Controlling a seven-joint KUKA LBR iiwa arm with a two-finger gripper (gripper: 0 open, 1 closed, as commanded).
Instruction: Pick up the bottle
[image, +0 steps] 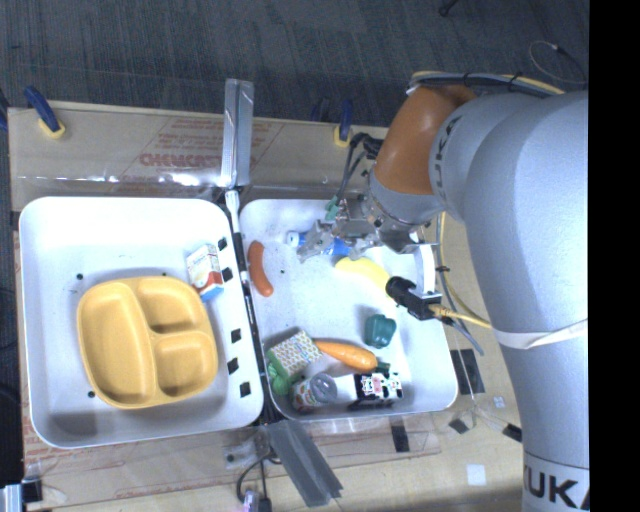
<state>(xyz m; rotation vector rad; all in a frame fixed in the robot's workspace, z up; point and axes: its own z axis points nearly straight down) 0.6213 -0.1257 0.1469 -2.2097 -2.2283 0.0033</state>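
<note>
Bottle of clear plastic with a grey cap (318, 389) lies on its side at the near edge of the right-hand white bin (300, 300), its cap turned up toward the viewer, touching a green-and-white checked packet (292, 353) on its left and just beside a small black-and-white carton (377, 386) on its right. An orange carrot (346, 353) lies just above the bottle, between the checked packet and a small teal cup-shaped piece (380, 329). Farther up the same bin sits a pale yellow banana-like piece (362, 271), and near the dividing wall a reddish-orange sausage (261, 269) stands apart from the rest. The claw (335, 235) of the grey arm (520, 200) hangs over the far part of the right bin, well apart from the bottle, close above a small blue-and-white item (296, 240); whether it is released or clenched cannot be told, and nothing can be seen caught in it. The orange band (415, 140) shows just behind the wrist. In the left-hand white bin (60, 400) lies a yellow three-part plastic tray (148, 338), with a small white, red and blue carton (205, 270) at its upper right corner. Both bins rest on a brown cardboard-topped table (130, 140), with blue clamps (42, 110) at its far edge
</note>
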